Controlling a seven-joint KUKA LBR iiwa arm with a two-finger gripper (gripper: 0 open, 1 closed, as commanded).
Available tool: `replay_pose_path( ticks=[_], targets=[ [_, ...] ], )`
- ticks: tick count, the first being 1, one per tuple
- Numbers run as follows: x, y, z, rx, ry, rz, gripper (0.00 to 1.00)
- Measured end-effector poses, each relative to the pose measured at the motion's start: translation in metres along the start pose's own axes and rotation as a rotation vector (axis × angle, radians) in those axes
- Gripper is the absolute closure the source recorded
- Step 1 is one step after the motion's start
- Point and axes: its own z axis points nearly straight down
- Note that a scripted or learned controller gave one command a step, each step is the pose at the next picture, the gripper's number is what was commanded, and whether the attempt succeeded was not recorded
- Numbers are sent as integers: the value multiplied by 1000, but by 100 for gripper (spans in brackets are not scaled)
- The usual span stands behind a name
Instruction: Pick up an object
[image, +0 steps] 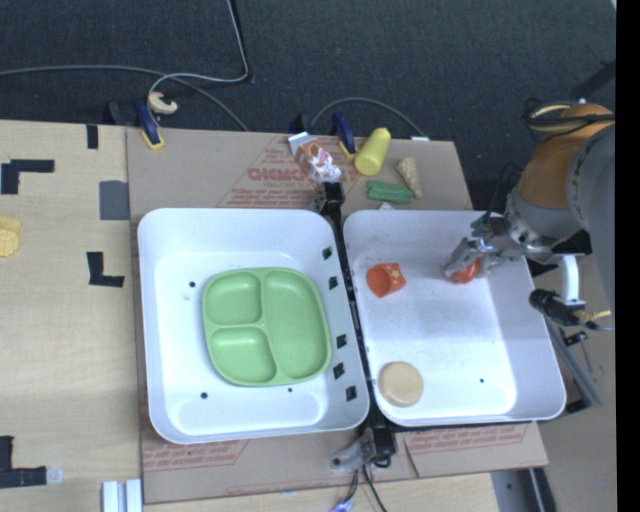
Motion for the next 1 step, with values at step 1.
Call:
replay_pose_path(
  ticks=[1],
  targets=[
    [65, 12, 14, -9, 1, 0, 100]
  ],
)
